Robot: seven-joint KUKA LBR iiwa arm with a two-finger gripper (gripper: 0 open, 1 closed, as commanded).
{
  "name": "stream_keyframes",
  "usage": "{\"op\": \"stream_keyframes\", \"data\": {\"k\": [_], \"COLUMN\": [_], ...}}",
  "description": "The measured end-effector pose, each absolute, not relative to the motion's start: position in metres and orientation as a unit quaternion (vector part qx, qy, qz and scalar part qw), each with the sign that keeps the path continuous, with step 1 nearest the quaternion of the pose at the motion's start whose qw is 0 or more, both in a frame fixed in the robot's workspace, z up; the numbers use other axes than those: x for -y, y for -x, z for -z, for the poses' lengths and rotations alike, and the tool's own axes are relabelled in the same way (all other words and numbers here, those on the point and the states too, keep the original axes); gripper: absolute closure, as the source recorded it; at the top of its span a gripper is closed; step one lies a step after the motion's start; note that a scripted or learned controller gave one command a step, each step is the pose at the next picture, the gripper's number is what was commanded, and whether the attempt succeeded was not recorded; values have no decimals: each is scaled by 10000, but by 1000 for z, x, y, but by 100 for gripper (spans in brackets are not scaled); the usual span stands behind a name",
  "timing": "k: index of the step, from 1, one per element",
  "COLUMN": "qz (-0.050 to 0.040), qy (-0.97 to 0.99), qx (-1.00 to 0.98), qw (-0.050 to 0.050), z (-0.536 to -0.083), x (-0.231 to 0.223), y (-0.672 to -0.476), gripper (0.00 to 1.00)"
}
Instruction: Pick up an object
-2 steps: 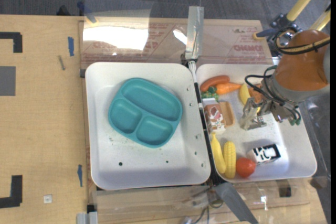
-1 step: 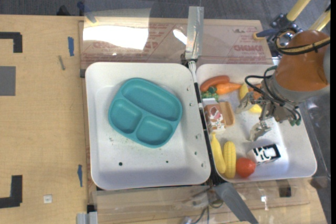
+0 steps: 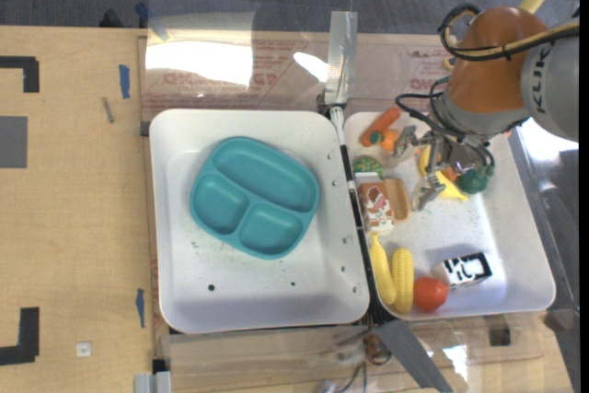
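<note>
My gripper (image 3: 420, 167) hangs low over the back half of the right bin (image 3: 515, 235), fingers spread and open, nothing clearly gripped between them. A yellow toy piece (image 3: 452, 190) and a green one (image 3: 475, 181) lie just to its right, partly under the wrist. An orange carrot (image 3: 382, 125) lies just to the gripper's left, and a green broccoli-like piece (image 3: 366, 166) sits further left near the bin's wall. A brown and white toast-like item (image 3: 382, 202) lies in front of the gripper, to its left.
At the right bin's front lie a banana (image 3: 378, 267), a corn cob (image 3: 402, 272), a red tomato (image 3: 430, 293) and a black and white box (image 3: 467, 269). The left bin (image 3: 175, 271) holds a teal divided plate (image 3: 256, 196). A clear wall stands behind both bins.
</note>
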State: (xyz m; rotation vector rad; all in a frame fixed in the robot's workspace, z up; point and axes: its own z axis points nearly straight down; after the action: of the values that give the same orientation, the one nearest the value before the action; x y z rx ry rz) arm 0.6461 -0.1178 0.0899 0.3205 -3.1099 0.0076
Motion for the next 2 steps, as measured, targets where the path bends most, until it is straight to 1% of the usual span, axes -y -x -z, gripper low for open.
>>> {"op": "stream_keyframes", "data": {"k": [1, 2], "qz": [-51, -11], "qy": [-1015, -1015], "qx": [9948, 9948], "qw": [-98, 80], "z": [-101, -93], "x": [116, 117], "y": [-654, -646], "gripper": [100, 0]}}
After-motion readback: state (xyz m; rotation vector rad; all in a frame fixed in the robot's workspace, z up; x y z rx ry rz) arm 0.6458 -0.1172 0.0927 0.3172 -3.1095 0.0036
